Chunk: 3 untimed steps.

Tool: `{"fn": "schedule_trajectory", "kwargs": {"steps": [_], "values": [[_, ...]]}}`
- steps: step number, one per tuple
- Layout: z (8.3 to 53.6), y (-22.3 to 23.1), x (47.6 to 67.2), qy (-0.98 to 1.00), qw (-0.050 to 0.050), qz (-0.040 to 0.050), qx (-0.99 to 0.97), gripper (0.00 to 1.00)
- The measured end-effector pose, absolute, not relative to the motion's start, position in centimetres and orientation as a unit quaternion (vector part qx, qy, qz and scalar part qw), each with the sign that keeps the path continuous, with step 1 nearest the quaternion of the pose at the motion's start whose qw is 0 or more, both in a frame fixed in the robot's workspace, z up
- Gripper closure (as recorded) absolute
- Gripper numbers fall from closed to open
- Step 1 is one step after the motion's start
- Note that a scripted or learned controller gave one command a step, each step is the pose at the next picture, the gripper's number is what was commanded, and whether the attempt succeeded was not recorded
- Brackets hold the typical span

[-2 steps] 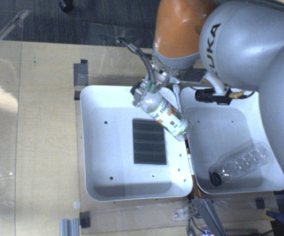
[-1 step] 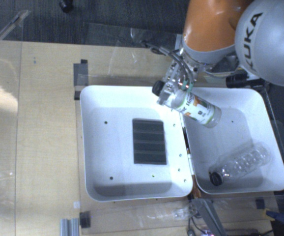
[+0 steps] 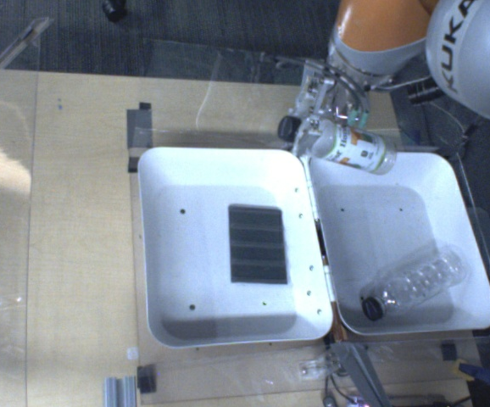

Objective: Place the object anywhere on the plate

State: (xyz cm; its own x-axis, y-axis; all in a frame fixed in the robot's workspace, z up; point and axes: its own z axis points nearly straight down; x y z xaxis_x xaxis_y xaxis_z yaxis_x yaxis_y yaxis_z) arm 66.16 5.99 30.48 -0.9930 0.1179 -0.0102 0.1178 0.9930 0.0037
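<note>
Nearby — clear bottle, dark plate.

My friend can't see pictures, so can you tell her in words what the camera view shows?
The robot's gripper holds a small white bottle on its side above the back edge of the right bin. A clear plastic bottle lies in that bin's front corner. A dark ridged plate sits in the middle of the left bin.
</note>
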Motion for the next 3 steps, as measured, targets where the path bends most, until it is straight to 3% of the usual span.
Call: {"fn": "schedule_trajectory", "kwargs": {"steps": [1, 2, 3], "values": [[19.0, 4.7, 65.7, 0.998, 0.003, 0.0012, -0.066, 1.0], [23.2, 0.4, 67.0, 0.966, 0.005, 0.0, -0.257, 1.0], [24.0, 1.9, 65.7, 0.937, 0.005, 0.0005, -0.348, 1.0]]}}
